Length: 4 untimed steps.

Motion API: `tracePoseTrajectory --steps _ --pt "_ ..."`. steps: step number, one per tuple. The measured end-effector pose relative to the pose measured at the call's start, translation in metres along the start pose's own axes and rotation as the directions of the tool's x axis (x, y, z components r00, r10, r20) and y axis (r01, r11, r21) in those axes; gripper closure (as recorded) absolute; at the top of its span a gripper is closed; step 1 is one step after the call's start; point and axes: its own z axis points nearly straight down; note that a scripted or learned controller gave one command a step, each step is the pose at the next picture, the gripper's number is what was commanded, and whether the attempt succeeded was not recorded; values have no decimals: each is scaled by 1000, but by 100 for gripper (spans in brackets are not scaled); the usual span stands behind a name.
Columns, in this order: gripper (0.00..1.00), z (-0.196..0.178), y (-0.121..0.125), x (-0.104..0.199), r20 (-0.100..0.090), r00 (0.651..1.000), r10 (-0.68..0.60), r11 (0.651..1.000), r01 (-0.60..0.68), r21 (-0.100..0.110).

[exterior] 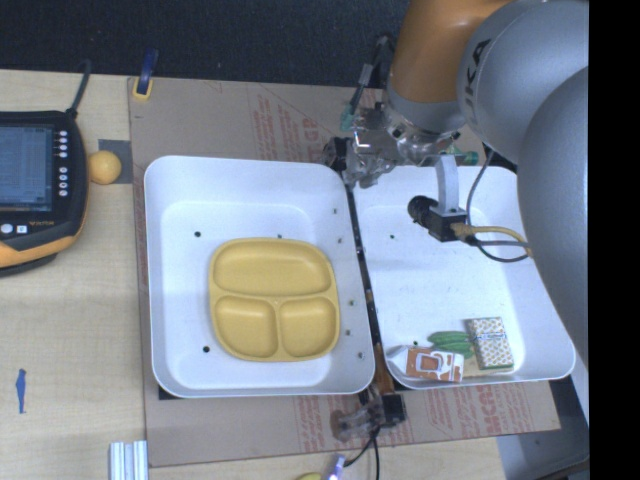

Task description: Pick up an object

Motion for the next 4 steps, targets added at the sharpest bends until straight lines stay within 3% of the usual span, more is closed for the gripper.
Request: tracePoseTrajectory --steps 1,2,3,4 --pt "100 -14 -13 -75 0 1000 5 1000 -5 0" --pt "100 8 5 -13 1 1000 0 1000 0 -2" --pt "100 -1 11 -49 0 1000 4 1000 -4 -3" --pt "100 1 12 49 0 1000 0 1000 0 -2"
